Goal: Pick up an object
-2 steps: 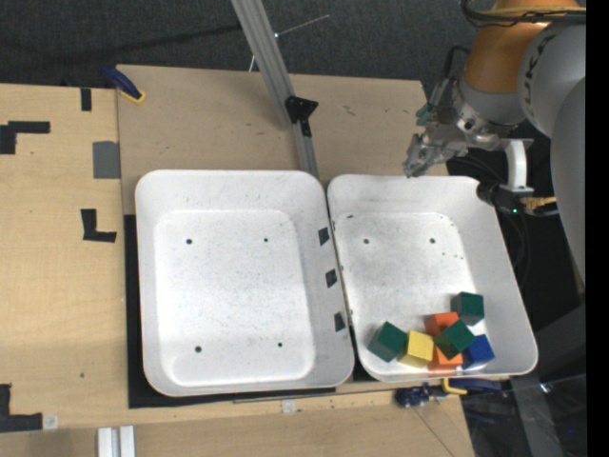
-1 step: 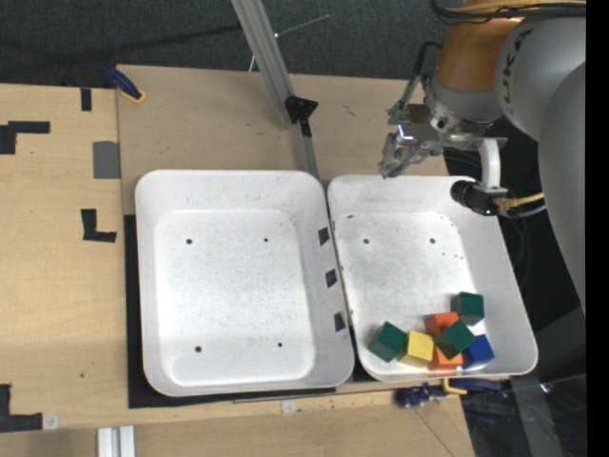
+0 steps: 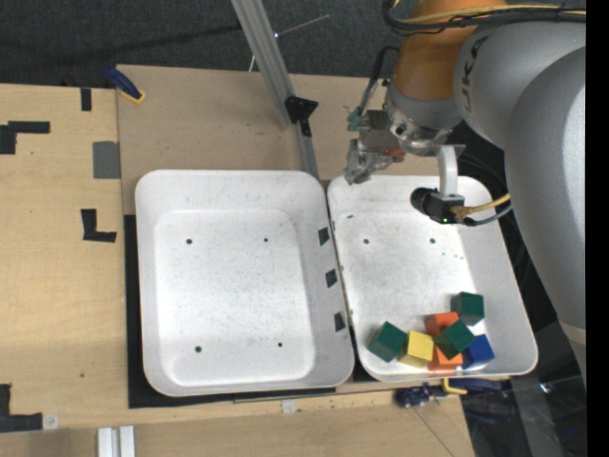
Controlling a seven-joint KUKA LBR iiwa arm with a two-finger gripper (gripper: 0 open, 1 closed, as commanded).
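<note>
Camera view: The tabletop (image 3: 57, 284) carries two shallow white bins side by side. The left bin (image 3: 152, 255) holds no blocks. The right bin (image 3: 409, 255) holds a cluster of small blocks in its near right corner: a green block (image 3: 387, 340), a yellow block (image 3: 417, 347), an orange block (image 3: 441, 324), a blue block (image 3: 479, 349) and two further dark green blocks (image 3: 467, 305), touching or stacked against one another.

The arm (image 3: 514, 74) reaches in from the right. Its claw (image 3: 360, 168) hangs over the far left corner of the right bin, well apart from the blocks. Whether the claw is spread or pressed together cannot be told; nothing is seen between its tips.

Judgement: the task stands at the approach step, with no block picked yet. The next move calls for travel across the bin to the cluster, then a descent onto an outlying block, such as the green one, where neighbours crowd least.
</note>
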